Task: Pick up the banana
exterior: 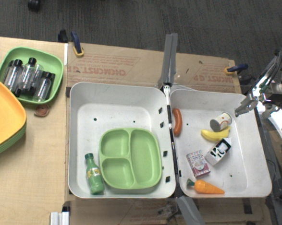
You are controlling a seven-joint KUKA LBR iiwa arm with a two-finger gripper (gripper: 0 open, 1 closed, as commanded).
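Note:
The yellow banana lies in the right bin, near its middle, curved side down. A small tin can lies on its side just above the banana and touches it. My gripper hovers over the bin's upper right corner, up and to the right of the banana and apart from it. Nothing hangs from the gripper.
The right bin also holds a red sausage at its left wall, a black-and-white carton just below the banana, a pink box and a carrot. The left bin holds a green divided plate and a green bottle.

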